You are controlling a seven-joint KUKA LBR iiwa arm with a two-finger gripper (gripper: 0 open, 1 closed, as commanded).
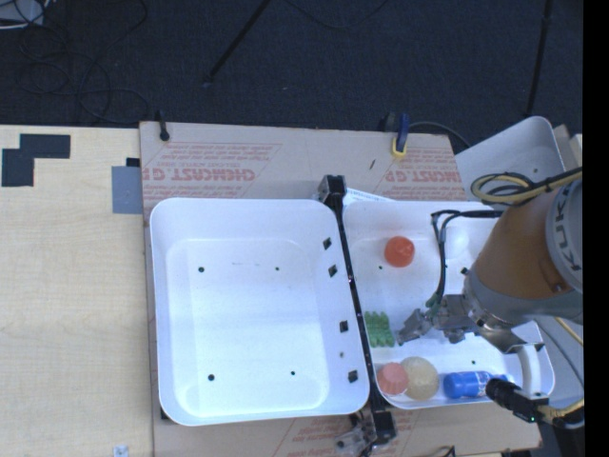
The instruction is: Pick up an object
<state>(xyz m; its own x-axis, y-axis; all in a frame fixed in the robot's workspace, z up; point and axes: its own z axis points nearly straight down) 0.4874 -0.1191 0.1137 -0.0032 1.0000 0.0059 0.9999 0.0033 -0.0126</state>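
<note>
My gripper (417,327) hangs low over the right bin (369,219), just right of a green ridged piece (379,329) and apart from it. A red-orange ball (400,250) lies toward the bin's far side. Along the near wall sit a pink round piece (391,378), a beige ball (420,377) touching it, and a blue cylinder (466,385) on its side. The gripper is above and slightly behind the beige ball. Nothing shows in the gripper's grasp.
The left bin (171,255) adjoins the right one along a black-clipped divider (344,284). My arm's grey and orange body (519,265) covers the right bin's right part. Cables (440,255) run beside the wrist. Cardboard (247,165) lies under both bins.
</note>
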